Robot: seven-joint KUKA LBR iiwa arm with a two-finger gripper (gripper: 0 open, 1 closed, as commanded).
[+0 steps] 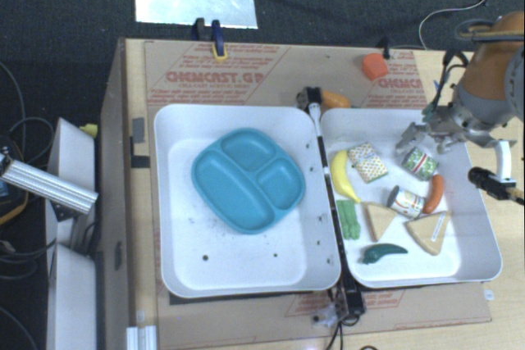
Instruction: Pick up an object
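My desk [246, 70] carries two bins; the right bin [484, 258] holds crowded toys. My end effector [428, 142], fingers spread wide, hovers over the small green can [420, 163]. It could roll aside against the sausage [435, 193].

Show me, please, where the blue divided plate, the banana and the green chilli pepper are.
blue divided plate [248, 179], camera view, centre divider.
banana [342, 176], camera view, mid-body.
green chilli pepper [384, 252], camera view, its body.
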